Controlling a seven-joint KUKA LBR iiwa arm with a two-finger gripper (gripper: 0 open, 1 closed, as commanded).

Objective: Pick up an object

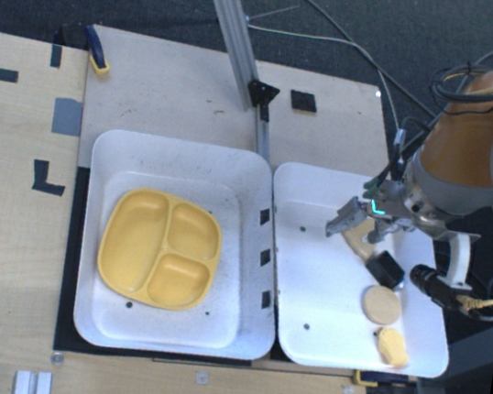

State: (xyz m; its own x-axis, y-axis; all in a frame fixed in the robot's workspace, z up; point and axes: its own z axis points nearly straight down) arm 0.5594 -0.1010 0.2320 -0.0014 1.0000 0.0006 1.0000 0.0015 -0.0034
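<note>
In the right bin (300,330), my gripper (361,229) hangs over the upper right part with its two fingers spread apart, open, and nothing held between them. Just below the fingers lies a tan piece (361,245) that joins a black block (385,269); the gripper partly hides it. Further toward the bin's front right lie a round tan disc (382,306) and a small yellow lump (393,347). A yellow divided plate (160,248) lies in the left bin (114,157).
The arm's orange band (476,126) and grey wrist hang over the right bin's far right side, with cables trailing off the bench. A slanted metal pole (239,37) rises behind the bins. Black tabs mark the divider between the bins.
</note>
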